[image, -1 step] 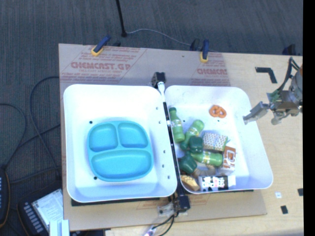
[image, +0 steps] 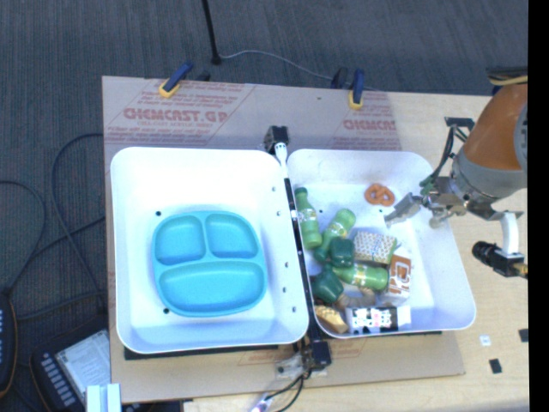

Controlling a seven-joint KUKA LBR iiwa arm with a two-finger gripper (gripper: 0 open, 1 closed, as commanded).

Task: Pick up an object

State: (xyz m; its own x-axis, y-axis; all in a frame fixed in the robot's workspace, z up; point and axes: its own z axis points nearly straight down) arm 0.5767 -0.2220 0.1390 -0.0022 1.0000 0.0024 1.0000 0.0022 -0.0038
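Just left of the claw (image: 410, 208), seemingly apart, lies the pretzel (image: 379, 196).

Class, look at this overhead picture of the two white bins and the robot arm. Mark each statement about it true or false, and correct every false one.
1. The blue divided tray lies in the left bin. True.
2. The pretzel sits inside the blue tray. False: it lies on the floor of the right bin, apart from the pile.
3. The hand hangs over the right bin, near the pretzel. True.
4. The hand holds a green bottle. False: nothing shows between its fingers; the green bottles lie in the pile.
5. The arm enters from the picture's left. False: the arm comes in from the right.
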